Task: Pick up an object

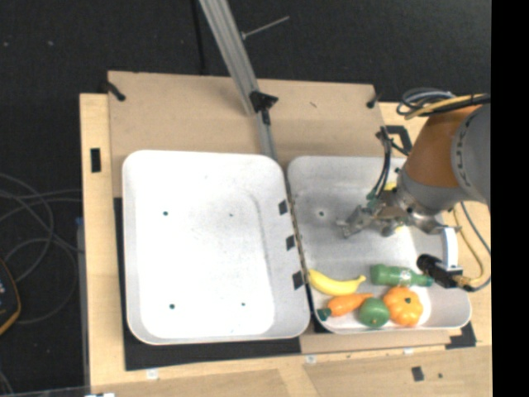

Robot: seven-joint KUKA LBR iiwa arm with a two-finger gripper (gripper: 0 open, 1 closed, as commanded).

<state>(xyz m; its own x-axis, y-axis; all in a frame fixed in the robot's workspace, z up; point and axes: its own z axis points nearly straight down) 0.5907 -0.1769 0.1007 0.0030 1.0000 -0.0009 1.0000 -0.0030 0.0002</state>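
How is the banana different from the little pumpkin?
The banana is yellow, while the pumpkin is orange. The banana is long, thin and curved; the pumpkin is round and chunky. The banana lies near the right bin's left wall, and the pumpkin sits farther right, by the green bottle. Both are toy foods lying in that bin's near end.

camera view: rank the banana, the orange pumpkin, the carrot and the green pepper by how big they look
1. banana, the longest
2. orange pumpkin, the bulkiest, so it could arguably rank first
3. carrot
4. green pepper

The carrot and the green pepper look much alike in size, so that order is unsure.
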